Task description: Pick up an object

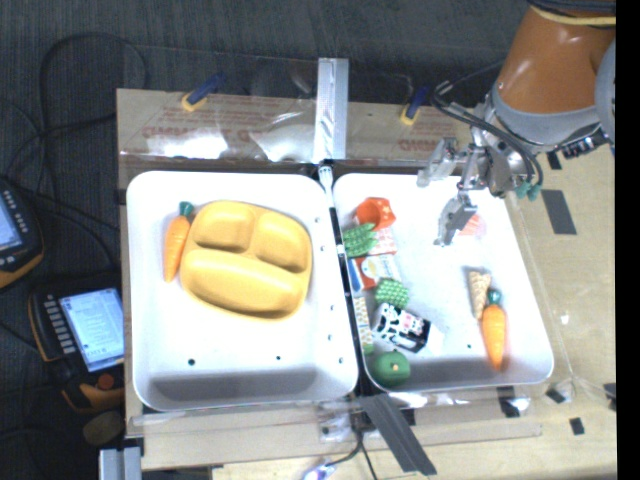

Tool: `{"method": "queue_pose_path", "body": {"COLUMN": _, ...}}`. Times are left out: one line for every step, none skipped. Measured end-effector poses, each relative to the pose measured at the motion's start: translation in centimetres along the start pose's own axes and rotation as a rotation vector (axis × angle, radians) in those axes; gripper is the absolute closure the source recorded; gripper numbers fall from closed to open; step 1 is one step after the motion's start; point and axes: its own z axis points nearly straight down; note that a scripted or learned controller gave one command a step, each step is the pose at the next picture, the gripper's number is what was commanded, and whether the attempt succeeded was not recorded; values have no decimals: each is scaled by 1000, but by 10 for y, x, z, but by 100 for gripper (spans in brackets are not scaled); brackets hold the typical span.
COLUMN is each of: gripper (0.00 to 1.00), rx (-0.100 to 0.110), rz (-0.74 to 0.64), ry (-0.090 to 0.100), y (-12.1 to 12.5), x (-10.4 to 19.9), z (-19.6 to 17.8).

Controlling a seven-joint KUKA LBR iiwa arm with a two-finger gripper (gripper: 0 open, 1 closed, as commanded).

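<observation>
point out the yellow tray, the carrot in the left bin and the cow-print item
yellow tray (245, 258), camera view, centre ridge
carrot in the left bin (175, 248), camera view, mid body
cow-print item (400, 329), camera view, top face

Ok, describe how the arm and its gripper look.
The arm has a broad orange band over a grey section, with dark cables looped at the wrist. The gripper is a small metallic silver-grey assembly ending in slim, pale grey fingers.
</observation>
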Motion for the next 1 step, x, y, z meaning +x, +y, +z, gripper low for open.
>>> {"method": "queue_pose_path", "body": {"gripper": 0, "rx": 3, "rz": 84, "ry": -9, "y": -77, "x": 58, "z": 180}}
